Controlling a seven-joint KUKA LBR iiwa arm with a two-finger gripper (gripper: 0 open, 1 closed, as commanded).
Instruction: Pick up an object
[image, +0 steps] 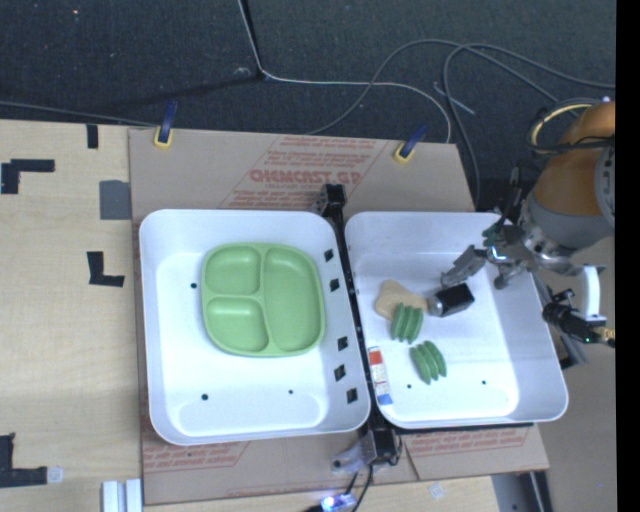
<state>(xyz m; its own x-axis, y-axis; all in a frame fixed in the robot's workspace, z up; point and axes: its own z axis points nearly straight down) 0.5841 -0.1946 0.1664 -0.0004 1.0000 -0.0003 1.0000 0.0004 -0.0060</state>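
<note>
- The right bin (505, 345) holds the candidates: an upper green piece (407, 322) touching a tan piece (396, 296), a lower green piece (428, 361) lying apart, and a small printed box (377, 373) by the bin's left wall.
- Both green pieces look ribbed, light and probably rubbery, so they should yield a little and not slip. A pinch across the narrow width would suit.
- The lower green piece seems the easier pick, since it lies clear of its neighbours.
- The hand (470, 268) hangs over the bin's upper right, near the tan piece. Whether it is open or closed cannot be told.
- The arm (570, 200) leans in from the right, its wrist angled down-left.
</note>
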